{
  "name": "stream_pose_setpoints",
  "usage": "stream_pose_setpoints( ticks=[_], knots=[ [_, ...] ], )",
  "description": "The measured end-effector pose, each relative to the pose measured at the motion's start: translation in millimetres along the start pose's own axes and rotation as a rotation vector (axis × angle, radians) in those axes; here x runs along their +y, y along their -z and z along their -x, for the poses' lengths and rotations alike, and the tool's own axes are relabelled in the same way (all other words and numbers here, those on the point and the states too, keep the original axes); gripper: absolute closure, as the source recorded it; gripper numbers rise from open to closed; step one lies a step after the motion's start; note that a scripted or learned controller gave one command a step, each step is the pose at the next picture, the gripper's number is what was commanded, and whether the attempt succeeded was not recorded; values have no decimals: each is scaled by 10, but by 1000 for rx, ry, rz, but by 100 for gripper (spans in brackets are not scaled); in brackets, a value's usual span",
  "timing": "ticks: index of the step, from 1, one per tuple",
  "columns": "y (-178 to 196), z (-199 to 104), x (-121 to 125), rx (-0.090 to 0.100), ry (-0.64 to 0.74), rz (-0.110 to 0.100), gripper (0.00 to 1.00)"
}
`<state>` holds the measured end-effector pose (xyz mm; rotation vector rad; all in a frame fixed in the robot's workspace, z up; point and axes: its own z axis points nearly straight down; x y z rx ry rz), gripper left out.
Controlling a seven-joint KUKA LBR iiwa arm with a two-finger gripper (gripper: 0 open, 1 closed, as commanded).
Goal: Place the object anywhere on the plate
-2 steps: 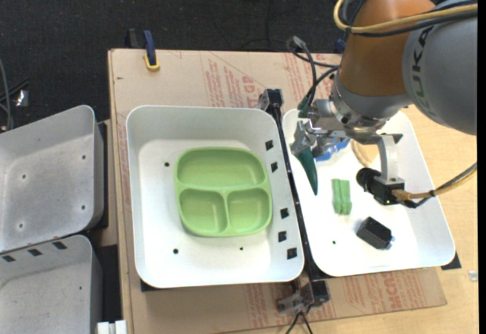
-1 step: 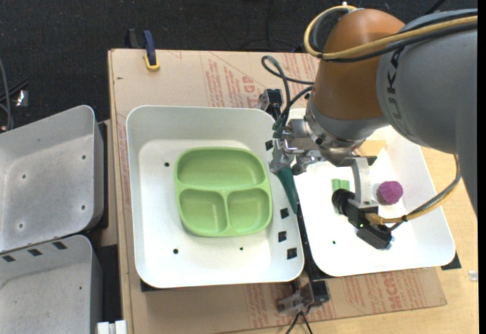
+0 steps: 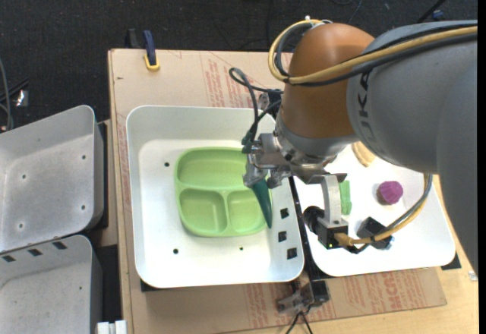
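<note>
- Hanging over the right rim of the green plate (image 3: 216,192), the claw (image 3: 263,200) points down with teal fingers (image 3: 263,202) drawn close together; whether anything sits between them I cannot tell, since nothing shows there.
- The plate lies just left of and below the claw, in the left bin (image 3: 152,173); it probably sits there mid-bin to give a wide landing spot.
- To the claw's right, in the other bin (image 3: 425,241), rest a purple lump (image 3: 390,192), well apart, and a green piece (image 3: 345,197), nearer; which one is the task's object I cannot say.
- The arm (image 3: 395,89) reaches over the right bin from the right, its orange band (image 3: 323,82) bulking above the wrist; the wrist drops steeply towards the counter (image 3: 197,74).
</note>
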<state>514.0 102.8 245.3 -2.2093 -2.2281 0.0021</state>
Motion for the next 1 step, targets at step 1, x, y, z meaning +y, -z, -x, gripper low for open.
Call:
stream_pose_setpoints(
  ticks=[1],
  knots=[
    [1,37,12,-2,-7,2,0]
  ],
)
